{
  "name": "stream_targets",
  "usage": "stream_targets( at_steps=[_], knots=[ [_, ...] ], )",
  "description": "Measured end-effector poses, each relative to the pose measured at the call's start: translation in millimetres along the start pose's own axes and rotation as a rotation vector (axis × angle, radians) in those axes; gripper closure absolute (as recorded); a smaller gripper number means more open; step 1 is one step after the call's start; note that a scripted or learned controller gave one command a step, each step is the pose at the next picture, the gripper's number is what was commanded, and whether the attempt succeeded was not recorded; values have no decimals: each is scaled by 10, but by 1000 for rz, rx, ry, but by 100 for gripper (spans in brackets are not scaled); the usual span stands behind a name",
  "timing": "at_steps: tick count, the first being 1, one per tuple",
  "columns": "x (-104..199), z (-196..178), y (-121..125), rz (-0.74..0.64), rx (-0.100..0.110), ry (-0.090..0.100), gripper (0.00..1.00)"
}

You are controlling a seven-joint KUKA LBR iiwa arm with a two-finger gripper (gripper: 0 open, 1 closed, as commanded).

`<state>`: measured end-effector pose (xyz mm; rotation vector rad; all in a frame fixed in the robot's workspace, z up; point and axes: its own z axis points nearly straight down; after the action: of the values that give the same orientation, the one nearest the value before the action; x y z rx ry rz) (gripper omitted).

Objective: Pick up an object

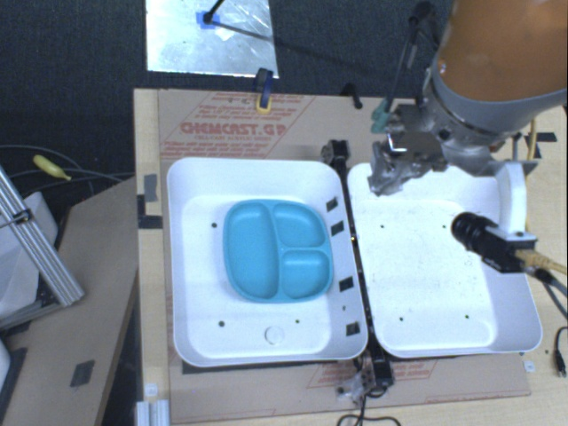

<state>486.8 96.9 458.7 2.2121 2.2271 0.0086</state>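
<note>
A blue divided plate (pixel 275 248) with three compartments lies flat in the middle of the left white bin (pixel 200 327). My gripper (pixel 388 174) hangs over the far left corner of the right white bin (pixel 426 327), close to the wall between the two bins. It is well to the right of the plate and further back. The grey and orange arm above it hides the far right part of that bin. I see nothing in the gripper's grasp.
Both bins rest on a brown cardboard-covered bench (pixel 240 122). Black clips (pixel 344 284) line the seam between the bins. A silver sheet (pixel 209 20) lies behind the bench, and an aluminium frame (pixel 35 247) stands at the left.
</note>
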Motion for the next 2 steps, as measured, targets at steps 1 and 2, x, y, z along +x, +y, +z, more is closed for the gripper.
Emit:
stream_targets(
  at_steps=[1,2],
  knots=[
    [593,100,-4,-3,4,0,100],
    [198,-650,4,8,-4,0,100]
  ],
)
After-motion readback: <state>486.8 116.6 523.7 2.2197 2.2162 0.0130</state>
